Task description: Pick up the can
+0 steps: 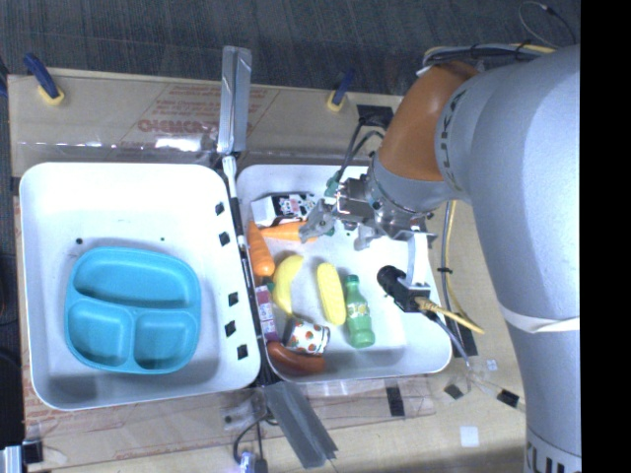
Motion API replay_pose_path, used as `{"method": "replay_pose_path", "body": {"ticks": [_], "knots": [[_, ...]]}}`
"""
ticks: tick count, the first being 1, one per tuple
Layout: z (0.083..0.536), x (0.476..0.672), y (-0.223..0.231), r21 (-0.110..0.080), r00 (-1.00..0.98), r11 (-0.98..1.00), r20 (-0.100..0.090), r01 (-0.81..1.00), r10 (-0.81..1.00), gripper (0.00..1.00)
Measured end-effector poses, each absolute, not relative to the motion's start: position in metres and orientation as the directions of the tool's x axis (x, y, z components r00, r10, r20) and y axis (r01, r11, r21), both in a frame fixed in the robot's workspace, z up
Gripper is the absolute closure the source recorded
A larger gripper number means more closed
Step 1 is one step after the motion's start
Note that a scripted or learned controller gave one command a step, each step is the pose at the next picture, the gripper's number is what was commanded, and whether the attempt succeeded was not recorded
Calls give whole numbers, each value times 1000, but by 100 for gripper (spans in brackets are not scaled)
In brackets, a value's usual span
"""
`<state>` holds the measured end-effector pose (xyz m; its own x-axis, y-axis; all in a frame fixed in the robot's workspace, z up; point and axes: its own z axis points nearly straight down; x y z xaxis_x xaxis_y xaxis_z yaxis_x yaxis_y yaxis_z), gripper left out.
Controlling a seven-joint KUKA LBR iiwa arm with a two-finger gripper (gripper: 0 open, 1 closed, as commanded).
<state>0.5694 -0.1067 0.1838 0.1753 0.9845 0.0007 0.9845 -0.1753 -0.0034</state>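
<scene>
Dark ribbed carpet (296,8) lay behind a bench (148,106) faced with brown printed cardboard, held at its far edge by blue clamps (44,79). Two shallow white plastic bins with rounded corners sat side by side on it. The left bin (39,195) bore a smooth, glossy blue plate (133,308) moulded into three compartments.

The right bin (424,348) was crowded. The can (308,338), a short cylinder with a red and white printed wrap, lay on its side near the front edge of the bin. It sat just behind a curved reddish-brown sausage (294,361) and seemed to touch it. Behind the can rested a rounded yellow fruit (288,282) and beside that a longer yellow piece (330,294). A green bottle (358,315) with a yellow label lay to the right of both. An orange carrot (259,252), tapered, ran along the bin's left wall, and a small black and white box (292,206) sat near the back.

The smooth grey arm (513,166), with its orange band (419,116), reached in from the right. The metal gripper (325,220) hung over the back half of the right bin, beside the small box and apart from the can, the yellow pieces lying between. Whether its jaws were spread or pressed together could not be told, and nothing was seen held in them.
</scene>
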Motion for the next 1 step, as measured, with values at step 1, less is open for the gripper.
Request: {"method": "replay_pose_path", "body": {"ticks": [1], "knots": [[92, 510, -112, -3, -180, 180, 3, 984, 984, 0]]}}
